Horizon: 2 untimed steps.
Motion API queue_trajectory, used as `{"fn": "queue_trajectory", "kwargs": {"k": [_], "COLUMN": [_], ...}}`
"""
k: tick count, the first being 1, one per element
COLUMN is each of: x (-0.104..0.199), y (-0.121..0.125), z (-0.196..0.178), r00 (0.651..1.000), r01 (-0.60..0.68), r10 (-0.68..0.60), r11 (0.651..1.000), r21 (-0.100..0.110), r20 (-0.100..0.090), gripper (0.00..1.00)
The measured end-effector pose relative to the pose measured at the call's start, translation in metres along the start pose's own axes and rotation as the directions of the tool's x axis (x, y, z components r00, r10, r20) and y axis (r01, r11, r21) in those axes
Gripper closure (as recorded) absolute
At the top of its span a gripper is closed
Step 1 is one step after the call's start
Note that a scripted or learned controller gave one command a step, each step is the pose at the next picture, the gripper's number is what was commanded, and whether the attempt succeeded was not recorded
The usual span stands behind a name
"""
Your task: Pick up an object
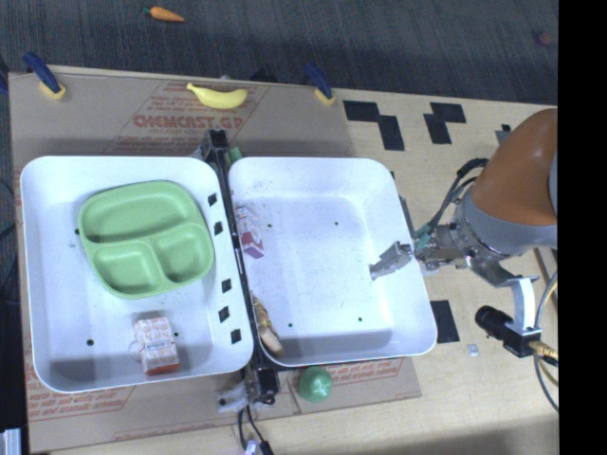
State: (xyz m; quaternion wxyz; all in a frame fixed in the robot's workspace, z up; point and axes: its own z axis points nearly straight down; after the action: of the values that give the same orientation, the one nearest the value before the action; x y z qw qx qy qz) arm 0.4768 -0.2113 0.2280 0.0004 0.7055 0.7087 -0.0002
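We are hovering the gripper (391, 259) over the right edge of the right bin (313, 183), and we cannot tell how it is set. The nearest thing to pick is the small pink-and-white packet (249, 232) lying against that bin's left wall; a carton (155, 343) and a green tray (145, 238) are lying in the left bin (47, 282). We are judging it best to cross the bare floor leftward, then descend clear of the wall.

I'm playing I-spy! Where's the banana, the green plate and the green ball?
banana (219, 95), camera view, middle of its curve.
green plate (142, 213), camera view, its big top section.
green ball (315, 383), camera view, its center.
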Motion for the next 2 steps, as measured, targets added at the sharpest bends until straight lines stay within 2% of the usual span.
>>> {"fn": "queue_trajectory", "kwargs": {"k": [1,2], "x": [0.001,0.001], "y": [0.049,0.028], "z": [0.100,0.118], "r00": [1.000,1.000], "r01": [0.002,0.002], "r10": [-0.002,-0.002], "r11": [1.000,1.000], "r21": [0.006,0.004], "r20": [-0.002,-0.001], "gripper": [0.00,0.00]}}
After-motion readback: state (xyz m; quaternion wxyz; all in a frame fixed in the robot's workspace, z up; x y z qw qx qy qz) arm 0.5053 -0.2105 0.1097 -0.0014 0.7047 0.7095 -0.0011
